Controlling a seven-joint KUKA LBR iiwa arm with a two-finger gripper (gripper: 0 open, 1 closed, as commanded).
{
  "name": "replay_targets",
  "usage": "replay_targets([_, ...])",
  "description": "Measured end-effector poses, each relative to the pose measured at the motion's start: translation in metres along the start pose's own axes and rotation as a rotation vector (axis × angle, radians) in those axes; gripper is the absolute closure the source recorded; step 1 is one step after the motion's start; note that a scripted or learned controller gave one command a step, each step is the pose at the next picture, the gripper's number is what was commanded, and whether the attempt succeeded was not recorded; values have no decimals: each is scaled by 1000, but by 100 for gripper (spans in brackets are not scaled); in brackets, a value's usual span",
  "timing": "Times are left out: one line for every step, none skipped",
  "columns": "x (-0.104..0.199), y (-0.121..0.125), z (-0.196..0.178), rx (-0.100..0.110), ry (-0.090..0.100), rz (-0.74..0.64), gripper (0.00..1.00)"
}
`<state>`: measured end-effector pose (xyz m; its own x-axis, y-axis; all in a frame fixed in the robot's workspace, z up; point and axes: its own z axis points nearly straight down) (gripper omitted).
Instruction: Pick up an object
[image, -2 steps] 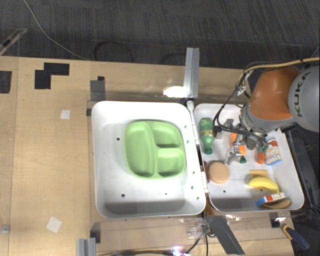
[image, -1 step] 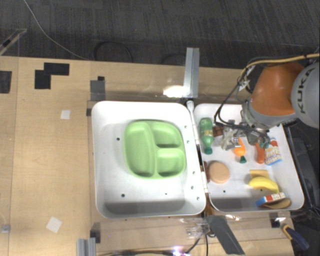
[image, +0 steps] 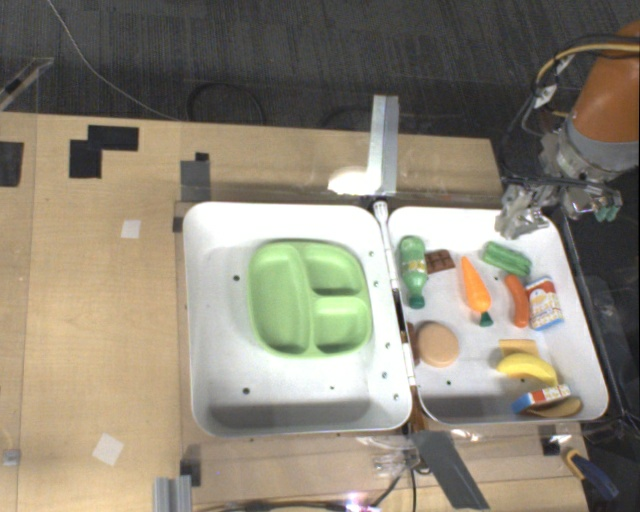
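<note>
Left bin: green divided tray took up the centre; bare white floor ran around it on all sides, widest along the near edge.

Right bin crowded. Green bottle and brown block stood hard by the divider; carrot, green pod, sausage and small carton packed the far right quarter with narrow gaps. Round biscuit sat mid-left; banana and a blue-ended item, possibly touching the wall, blocked the near right corner. Open floor lay near-left, and along the far wall.
</note>
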<state>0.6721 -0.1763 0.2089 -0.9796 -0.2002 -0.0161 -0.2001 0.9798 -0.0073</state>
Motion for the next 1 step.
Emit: replay_targets([5,-14,41,-6,5,-324,100])
